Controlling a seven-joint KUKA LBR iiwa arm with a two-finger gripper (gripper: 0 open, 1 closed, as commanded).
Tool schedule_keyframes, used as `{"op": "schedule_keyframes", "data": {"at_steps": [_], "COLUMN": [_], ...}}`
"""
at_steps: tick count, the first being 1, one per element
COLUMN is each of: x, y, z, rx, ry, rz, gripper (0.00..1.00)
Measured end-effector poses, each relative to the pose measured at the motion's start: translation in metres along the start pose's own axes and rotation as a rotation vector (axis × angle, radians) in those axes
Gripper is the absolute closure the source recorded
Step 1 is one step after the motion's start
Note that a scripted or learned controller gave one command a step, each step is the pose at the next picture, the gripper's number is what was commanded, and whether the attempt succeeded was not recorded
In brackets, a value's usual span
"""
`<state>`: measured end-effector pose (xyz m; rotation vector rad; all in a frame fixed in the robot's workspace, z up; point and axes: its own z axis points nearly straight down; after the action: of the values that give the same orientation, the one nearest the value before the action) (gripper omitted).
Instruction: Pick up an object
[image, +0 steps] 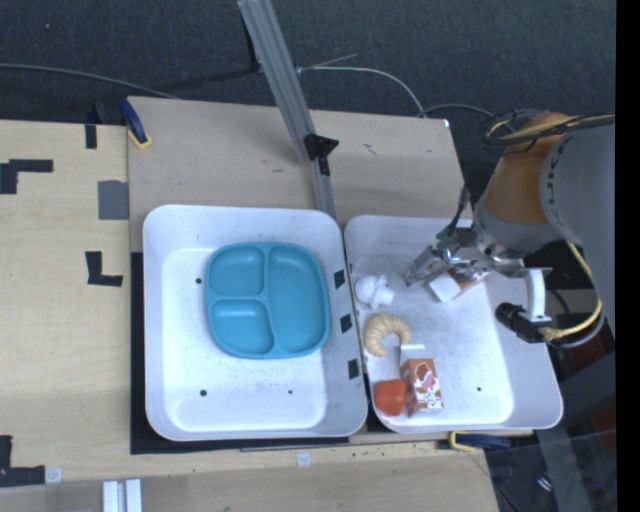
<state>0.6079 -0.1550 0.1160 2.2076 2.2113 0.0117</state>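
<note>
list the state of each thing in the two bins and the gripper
blue divided plate: flat in the left bin, nothing on it
small white object: loose in the right bin
croissant: lying curled
red carton: lying flat
orange-red object: touching the carton
gripper: low over the right bin

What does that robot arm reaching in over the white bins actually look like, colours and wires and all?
The arm is a thick, rounded grey tube with an orange band above the wrist. Its end carries a small silvery metal two-finger gripper. Black and yellow cables loop beside the wrist, and thin dark wires run over the orange part.
</note>
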Motion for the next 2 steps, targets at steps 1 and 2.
{"op": "schedule_keyframes", "data": {"at_steps": [1, 2], "x": [0.001, 0.001], "y": [0.000, 0.003], "z": [-0.008, -0.071], "rx": [0.002, 0.012], "ry": [0.000, 0.005], "rz": [-0.001, 0.000], "gripper": [1.00, 1.00]}}
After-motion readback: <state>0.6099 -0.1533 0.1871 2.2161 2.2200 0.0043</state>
